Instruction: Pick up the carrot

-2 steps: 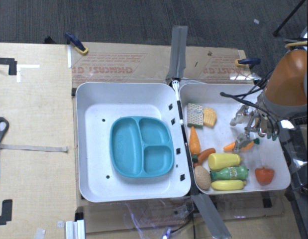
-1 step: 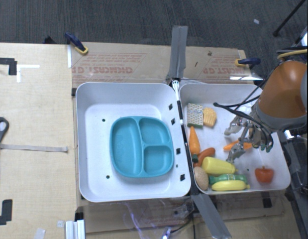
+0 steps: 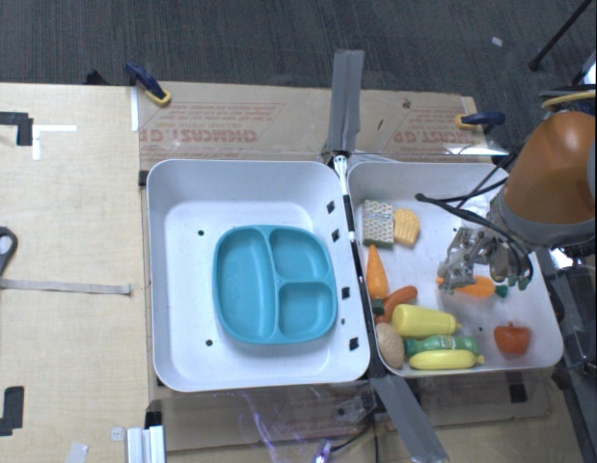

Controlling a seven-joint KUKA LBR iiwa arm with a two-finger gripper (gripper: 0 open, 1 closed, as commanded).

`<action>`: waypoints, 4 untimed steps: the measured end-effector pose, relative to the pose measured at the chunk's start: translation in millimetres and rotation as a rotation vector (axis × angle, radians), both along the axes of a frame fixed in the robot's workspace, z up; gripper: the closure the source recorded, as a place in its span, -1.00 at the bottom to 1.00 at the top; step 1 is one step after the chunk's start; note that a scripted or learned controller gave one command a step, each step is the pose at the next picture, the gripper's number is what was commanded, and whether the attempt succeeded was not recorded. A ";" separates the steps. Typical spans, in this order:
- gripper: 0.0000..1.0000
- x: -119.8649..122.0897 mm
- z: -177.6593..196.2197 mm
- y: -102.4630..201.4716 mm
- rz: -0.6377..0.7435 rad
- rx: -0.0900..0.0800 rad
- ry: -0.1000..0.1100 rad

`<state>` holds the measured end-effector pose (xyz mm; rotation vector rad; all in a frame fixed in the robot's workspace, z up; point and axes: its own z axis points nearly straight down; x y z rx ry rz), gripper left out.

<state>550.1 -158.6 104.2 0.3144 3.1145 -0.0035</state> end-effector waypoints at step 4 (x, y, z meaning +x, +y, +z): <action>-1.00 -52.4 -11.0 -41.5 0.062 0.002 0.005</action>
